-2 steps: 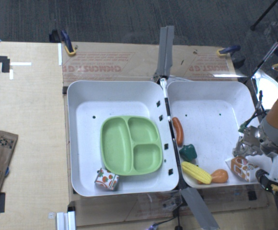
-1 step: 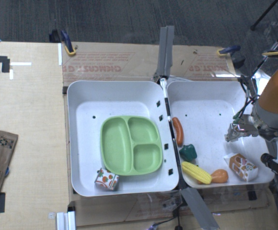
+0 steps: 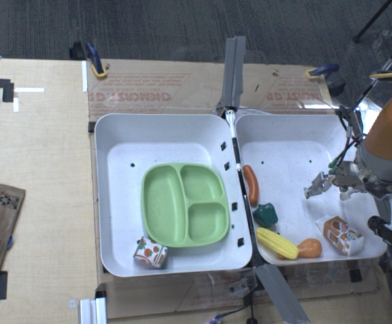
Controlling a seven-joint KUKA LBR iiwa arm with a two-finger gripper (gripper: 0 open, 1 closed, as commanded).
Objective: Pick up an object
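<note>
My gripper (image 3: 327,189) reaches in from the right over the right bin (image 3: 284,147). It hangs open above bare white floor, with nothing between its fingers. Just below it, a small orange and white carton (image 3: 343,235) lies near the bin's front right corner. Along the front wall lie a yellow corn cob (image 3: 278,243) and an orange fruit (image 3: 310,248). A dark green pepper (image 3: 265,214) and a reddish sausage (image 3: 251,183) sit against the bin's left wall.
The left bin (image 3: 115,181) holds a green divided plate (image 3: 185,204) and a small red and white carton (image 3: 150,254) at its front left corner. A grey divider post (image 3: 234,73) rises between the bins at the back. Cables hang beside the arm at the right.
</note>
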